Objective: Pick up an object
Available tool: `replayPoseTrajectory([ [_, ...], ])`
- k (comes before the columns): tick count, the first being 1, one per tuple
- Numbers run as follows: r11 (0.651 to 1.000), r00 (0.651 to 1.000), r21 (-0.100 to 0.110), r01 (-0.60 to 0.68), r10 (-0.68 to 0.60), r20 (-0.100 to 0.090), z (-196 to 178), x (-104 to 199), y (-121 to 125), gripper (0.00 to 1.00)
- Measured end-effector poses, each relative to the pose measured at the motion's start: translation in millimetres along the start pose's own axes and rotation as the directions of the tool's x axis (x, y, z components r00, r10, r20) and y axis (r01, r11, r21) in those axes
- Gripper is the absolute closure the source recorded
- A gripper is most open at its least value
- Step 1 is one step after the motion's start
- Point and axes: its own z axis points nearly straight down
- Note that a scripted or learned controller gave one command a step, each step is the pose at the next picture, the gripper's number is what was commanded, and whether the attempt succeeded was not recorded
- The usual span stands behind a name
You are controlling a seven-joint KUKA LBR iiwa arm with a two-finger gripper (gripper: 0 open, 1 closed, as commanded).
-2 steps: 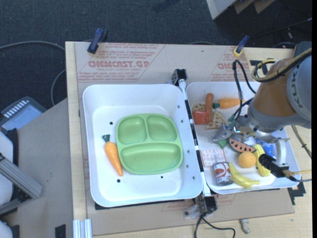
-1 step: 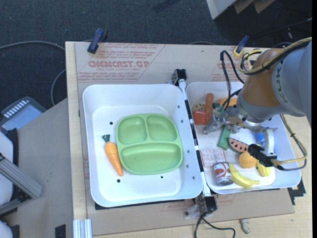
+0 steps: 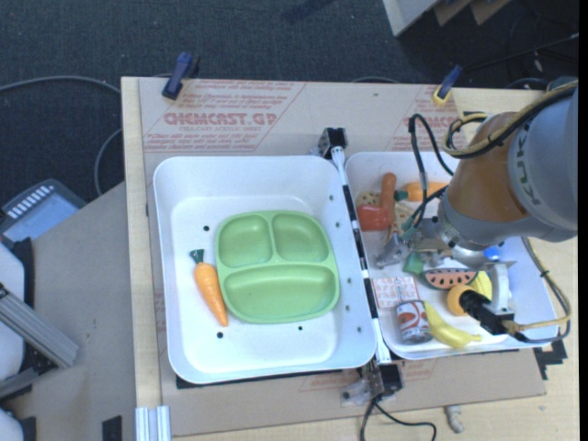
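**Jaws lowered among toys in the right-hand bin**

Jaws of the gripper sit low in a clutter of toy food, and I cannot tell whether they are apart, together or clamped on anything.

Everything rests on a wooden bench that spreads out on all sides of the jaws. The left bin, white and shallow, lies well to the picture's left of the jaws. The right bin surrounds them. The grey arm, with its orange band, comes in from the picture's right of the jaws and bends down to them.

A green divided plate fills the middle of the left bin, well apart from the jaws. An orange toy carrot lies just beyond the plate's far side.

The objects to be picked up crowd close around the jaws:
- A yellow banana lies below them in the picture, near the bin's front edge.
- A watermelon slice sits just to their lower right.
- A pink printed card lies just below them.
- A small tin can stands beyond the card, beside the banana.
- A red cup sits just to their upper left.
- A reddish sausage shape lies above that
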Motion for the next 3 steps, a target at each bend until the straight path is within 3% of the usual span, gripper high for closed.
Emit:
replayPoseTrajectory([
  [1,1.0,1.0,-0.002,-0.001,0.001,0.001,-9.8,0.1,0.3,1.0],
  [2,1.0,1.0,-0.001,-0.001,0.001,0.001,-9.8,0.2,0.2,0.0],
  [3,1.0,1.0,-0.005,0.001,-0.001,0.002,-51.1,-44.9,69.7,0.0],
])
